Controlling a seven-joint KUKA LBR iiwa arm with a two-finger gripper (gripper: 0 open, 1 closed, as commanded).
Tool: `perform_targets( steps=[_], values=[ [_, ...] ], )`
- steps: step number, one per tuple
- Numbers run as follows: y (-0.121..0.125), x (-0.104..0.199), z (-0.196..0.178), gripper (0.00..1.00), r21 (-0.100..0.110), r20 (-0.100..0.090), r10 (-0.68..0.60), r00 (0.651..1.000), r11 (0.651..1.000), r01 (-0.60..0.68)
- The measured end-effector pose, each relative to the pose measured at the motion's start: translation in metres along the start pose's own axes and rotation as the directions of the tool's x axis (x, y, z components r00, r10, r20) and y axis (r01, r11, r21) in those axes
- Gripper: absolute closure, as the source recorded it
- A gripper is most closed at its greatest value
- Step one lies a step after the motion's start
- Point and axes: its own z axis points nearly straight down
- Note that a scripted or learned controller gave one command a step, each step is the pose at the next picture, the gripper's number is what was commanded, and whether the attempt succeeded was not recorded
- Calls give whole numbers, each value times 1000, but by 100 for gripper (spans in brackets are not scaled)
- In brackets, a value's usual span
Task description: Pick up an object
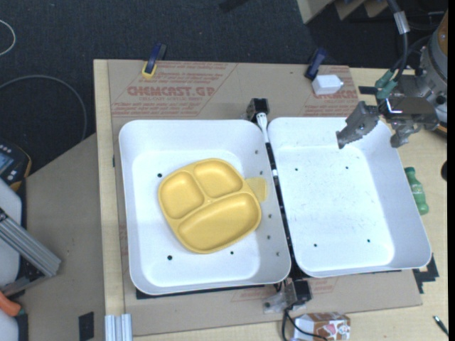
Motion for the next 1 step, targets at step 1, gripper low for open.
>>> perform_targets(
  steps=[1],
  values=[
    [2, -3, -7, 100, 3, 3, 6, 1000, 1000, -6]
  ],
)
